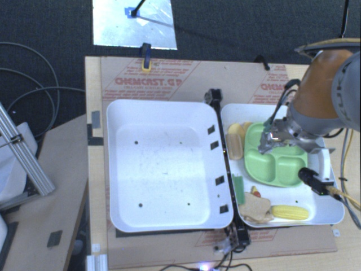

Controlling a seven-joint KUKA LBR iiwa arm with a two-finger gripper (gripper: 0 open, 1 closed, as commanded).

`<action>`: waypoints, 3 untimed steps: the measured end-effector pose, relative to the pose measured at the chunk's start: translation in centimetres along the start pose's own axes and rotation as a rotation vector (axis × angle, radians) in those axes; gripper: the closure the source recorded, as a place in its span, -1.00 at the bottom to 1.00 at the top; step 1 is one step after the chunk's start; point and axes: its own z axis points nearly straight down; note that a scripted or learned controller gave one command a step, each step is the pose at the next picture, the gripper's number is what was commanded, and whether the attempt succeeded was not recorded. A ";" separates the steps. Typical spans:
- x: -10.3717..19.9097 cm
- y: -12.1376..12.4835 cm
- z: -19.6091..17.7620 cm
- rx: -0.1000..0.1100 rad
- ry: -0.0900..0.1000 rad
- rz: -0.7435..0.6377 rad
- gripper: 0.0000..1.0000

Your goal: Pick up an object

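Red-brown lettering is seen printed on the brown board [169, 75] that lies under the two white bins. On the far left part of the board, just beyond the left bin [163, 162], the print is read as "CHEMCAST GP"; the last letters are blurred and are not certain. The same print is repeated on the far right part of the board, beyond the right bin [333, 208], set at a slant and partly cut off, so that only "CHEMCAST" can be made out. Smaller lines of print beside both marks are too fine to be read.
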 end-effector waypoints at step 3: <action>8.8 3.5 -36.1 -0.020 0.004 -0.015 1.00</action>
